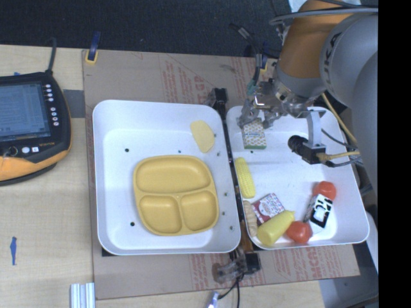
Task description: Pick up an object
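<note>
The gripper (254, 122) sits at the right bin's (359, 226) eleven o'clock, apparently clamped on a small patterned packet (254, 135), though the lift is not yet clearly made.

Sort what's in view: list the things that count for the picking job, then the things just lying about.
For the job: gripper; small patterned packet directly below it; corn cob; red-and-white packet; yellow pepper; two tomatoes; black-and-white block; right bin.

Lying about: yellow divided tray; pale yellow piece; left bin; control pendant.
</note>
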`<state>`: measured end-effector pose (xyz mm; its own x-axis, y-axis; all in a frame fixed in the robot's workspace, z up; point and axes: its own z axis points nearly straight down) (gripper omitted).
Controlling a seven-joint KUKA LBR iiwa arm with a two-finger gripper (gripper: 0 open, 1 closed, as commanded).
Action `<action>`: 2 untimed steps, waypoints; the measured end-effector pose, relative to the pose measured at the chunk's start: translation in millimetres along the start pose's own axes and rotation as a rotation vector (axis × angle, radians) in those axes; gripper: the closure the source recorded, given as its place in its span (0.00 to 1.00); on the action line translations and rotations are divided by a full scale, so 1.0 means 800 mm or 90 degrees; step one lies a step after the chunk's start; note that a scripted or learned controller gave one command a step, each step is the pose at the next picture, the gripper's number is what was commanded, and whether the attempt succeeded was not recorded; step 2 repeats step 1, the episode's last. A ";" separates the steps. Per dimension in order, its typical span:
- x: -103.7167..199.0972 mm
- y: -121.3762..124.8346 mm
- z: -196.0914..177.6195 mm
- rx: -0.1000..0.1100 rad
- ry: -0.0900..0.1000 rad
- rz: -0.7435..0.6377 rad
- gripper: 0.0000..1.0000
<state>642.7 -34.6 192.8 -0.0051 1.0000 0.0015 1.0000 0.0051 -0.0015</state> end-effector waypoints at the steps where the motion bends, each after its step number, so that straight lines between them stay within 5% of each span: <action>1: 0.035 -0.064 -0.029 0.002 -0.001 -0.001 1.00; 2: 0.035 -0.064 -0.029 0.002 -0.001 -0.001 1.00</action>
